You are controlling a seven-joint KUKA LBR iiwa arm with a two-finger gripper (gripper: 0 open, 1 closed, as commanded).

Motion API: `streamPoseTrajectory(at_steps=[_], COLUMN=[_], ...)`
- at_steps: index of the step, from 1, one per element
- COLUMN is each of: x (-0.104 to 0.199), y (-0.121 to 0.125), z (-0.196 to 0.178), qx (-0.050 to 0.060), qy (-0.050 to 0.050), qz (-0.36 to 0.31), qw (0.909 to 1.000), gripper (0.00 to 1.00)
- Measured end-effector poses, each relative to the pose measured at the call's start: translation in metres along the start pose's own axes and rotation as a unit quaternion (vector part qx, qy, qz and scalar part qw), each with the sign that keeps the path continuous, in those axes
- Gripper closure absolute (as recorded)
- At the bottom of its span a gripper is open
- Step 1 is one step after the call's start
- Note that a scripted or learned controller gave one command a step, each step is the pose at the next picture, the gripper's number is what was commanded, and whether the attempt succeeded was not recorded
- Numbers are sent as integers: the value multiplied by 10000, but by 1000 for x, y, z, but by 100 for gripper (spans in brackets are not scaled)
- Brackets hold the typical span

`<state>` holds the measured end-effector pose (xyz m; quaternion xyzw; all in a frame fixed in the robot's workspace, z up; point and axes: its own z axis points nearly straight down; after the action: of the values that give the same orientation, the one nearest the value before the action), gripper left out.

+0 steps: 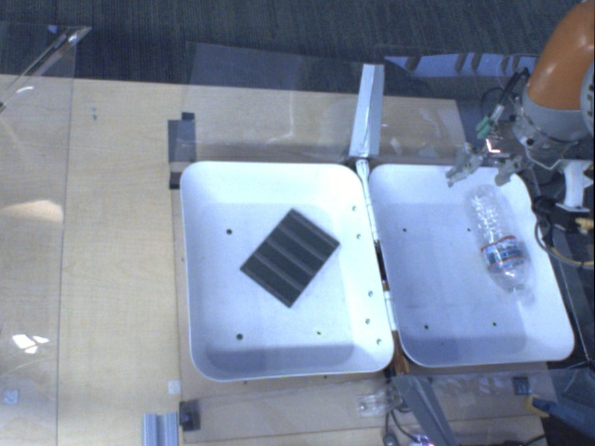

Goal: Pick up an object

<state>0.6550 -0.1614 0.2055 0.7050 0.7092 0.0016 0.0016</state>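
The hand (482, 163) sits at the upper right, below the grey wrist and orange band of the arm (561, 59). Its two thin metal fingers (462, 169) are spread apart and hold nothing between them. The hand stands over the far edge of the right-hand shallow white plastic bin (437, 277), just above the upper end of the bottle; whether it touches the bottle cannot be told from this angle.

The clear crumpled plastic bottle with a blue label (495, 238) lies on its side in the right part of that bin, near the right wall. Its body is transparent and ridged, and the white bin floor shows through it. The blue label wraps the lower, wider portion. Its long axis runs roughly from the far side of the bin toward the near side, leaning slightly to the right at the near end. The narrower end points toward the hand; the labelled, broader end points toward the near rim.

The left-hand shallow white plastic bin (214, 249) touches the right bin along their shared edge. A dark grey ribbed rectangular pad (290, 256) lies flat near its centre, turned diagonally, well apart from the bottle. Both bins rest on the light wooden table (102, 277).
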Motion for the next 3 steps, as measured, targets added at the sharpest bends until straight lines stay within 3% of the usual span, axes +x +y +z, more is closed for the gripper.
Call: streamPoseTrajectory(at_steps=[1,2,3], x=[1,-12,-12], y=[2,-1,-1], z=[-12,-14,-14], qx=[-35,-11,-10], qy=[-7,-5,-7], qz=[-32,273,270], qw=[10000,9996,9996], gripper=[100,100,0])
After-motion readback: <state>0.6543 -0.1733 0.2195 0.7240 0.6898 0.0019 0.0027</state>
